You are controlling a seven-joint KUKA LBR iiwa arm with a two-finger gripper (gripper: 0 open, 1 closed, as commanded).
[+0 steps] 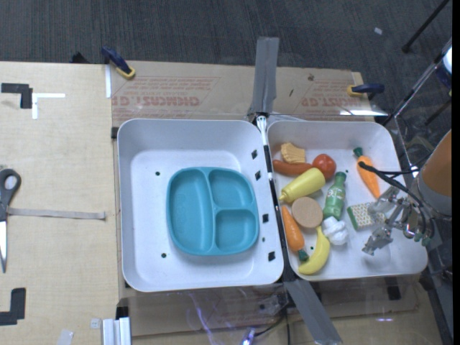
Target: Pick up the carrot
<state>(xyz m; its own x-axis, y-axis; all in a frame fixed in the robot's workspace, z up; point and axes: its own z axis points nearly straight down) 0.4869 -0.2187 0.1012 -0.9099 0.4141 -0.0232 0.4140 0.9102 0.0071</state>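
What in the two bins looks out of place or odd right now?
Two carrots lie in the right bin, which makes the target unclear: one carrot near the far right corner, another carrot by the divider beside the banana. The gripper sits nearer the first.

right bin | toys crowd left half | carrot flanked by green bottle | lower-right floor bare

Glossy white plastic bins, smooth matt blue plastic plate, bare metal gripper, brown cardboard underneath.
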